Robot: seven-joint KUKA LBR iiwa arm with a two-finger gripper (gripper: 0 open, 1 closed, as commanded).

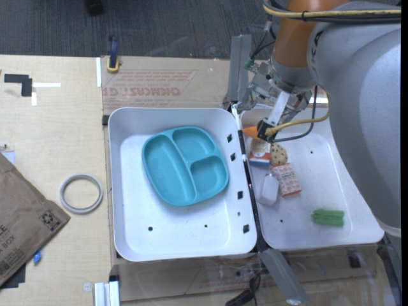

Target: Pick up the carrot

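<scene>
The carrot (pixel 250 132) lies in the right bin (pixel 347 238), in its far left corner, hard against the wall that divides the two bins. You see only a small orange part of it; the rest is covered by the robot's wrist fittings.

The claw (pixel 255 106) stands directly above that corner, just over the carrot. You cannot tell from this view how far it is open, or whether it has hold of anything.

Just in front of the carrot you will find a flat packet with red and blue print (pixel 257 153), and beside that a speckled tan cookie-like piece (pixel 278 153). Nearer the camera lie a red-and-white packet (pixel 289 180) and a small pale grey item (pixel 268 190), touching each other. A green object (pixel 327 217) sits well apart from them, toward the right bin's near right side.

The left bin (pixel 127 238) carries a teal divided plate (pixel 185 165), lying at a slant near its middle.

On the bench (pixel 51 132) left of the bins, note a ring of tape (pixel 81 192) and a brown cardboard piece (pixel 22 218).
</scene>
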